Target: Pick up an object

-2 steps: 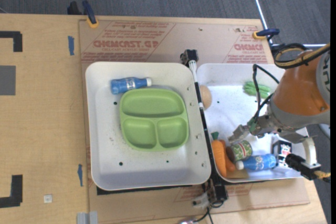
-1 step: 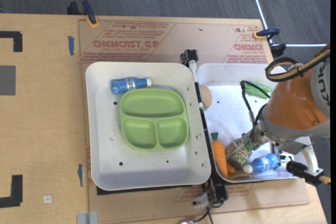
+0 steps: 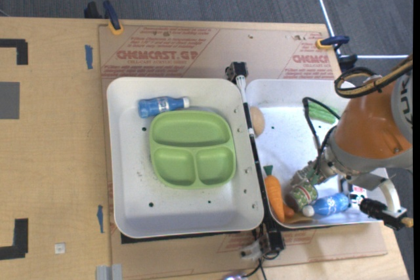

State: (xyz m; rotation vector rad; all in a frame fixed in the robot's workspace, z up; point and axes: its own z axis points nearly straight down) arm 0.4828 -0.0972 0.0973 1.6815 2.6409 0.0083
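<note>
I have the gripper [image 3: 308, 185] low in the right bin [image 3: 282, 108], right at a small patterned can [image 3: 303, 194] near the front wall — whether it grips the can, I cannot tell. The can looks light, stiff and smooth, so I'd take it across its round middle. It is crowded: a blue bottle [image 3: 330, 204] touches it, a carrot [image 3: 274, 197] lies just beside. The left bin [image 3: 125, 141] holds a green divided plate [image 3: 192, 147] and another blue bottle [image 3: 161, 105].
</note>
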